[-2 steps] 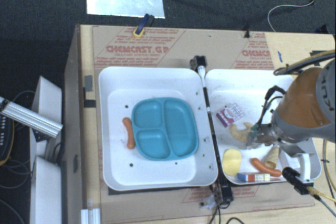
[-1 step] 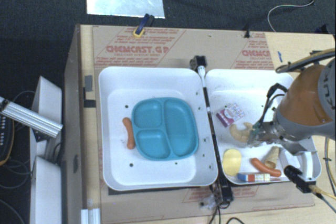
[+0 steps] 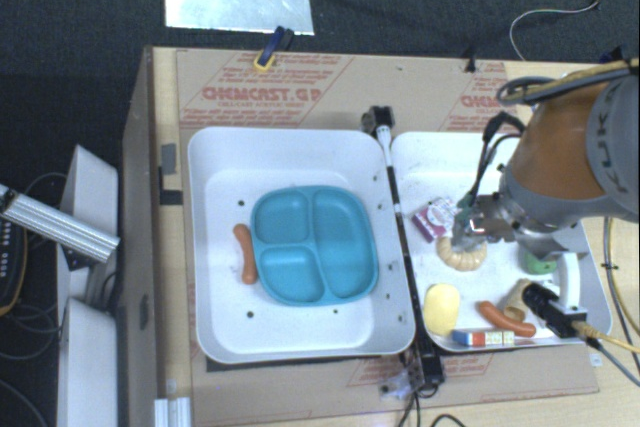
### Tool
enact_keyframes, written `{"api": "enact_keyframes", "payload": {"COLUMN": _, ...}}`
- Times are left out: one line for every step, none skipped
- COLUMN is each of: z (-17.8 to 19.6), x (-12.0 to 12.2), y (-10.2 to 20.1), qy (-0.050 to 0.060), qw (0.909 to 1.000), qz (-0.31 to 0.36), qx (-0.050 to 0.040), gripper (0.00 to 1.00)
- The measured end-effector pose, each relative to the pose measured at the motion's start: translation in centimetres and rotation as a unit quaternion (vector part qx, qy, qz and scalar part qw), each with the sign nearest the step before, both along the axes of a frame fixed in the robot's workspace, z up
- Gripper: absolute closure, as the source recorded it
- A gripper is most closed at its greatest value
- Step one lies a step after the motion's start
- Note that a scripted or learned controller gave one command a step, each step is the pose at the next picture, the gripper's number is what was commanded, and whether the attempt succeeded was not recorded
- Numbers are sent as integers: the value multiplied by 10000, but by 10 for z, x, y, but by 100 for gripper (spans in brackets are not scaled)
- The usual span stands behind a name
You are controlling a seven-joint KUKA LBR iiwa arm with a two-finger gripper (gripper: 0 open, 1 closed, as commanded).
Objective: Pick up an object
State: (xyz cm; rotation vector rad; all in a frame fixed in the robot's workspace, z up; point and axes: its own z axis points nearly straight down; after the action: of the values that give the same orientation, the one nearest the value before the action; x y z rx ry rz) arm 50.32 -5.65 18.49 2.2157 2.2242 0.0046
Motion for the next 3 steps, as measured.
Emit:
{"api": "enact_keyframes", "payload": {"z": -40, "x": 34, "y": -51, "qy": 13, "qw": 10000, "qz": -10, "qx": -6, "gripper": 100}}
{"api": "enact_keyframes", "payload": {"z": -44, "x": 76, "y": -110, "qy": 6, "qw": 10000, "qz": -12, "qx": -12, "gripper": 100}}
{"api": "enact_keyframes", "payload": {"z": -44, "x": 76, "y": -109, "qy": 8, "qw": 10000, "qz": -5, "qx": -9, "gripper": 0}}
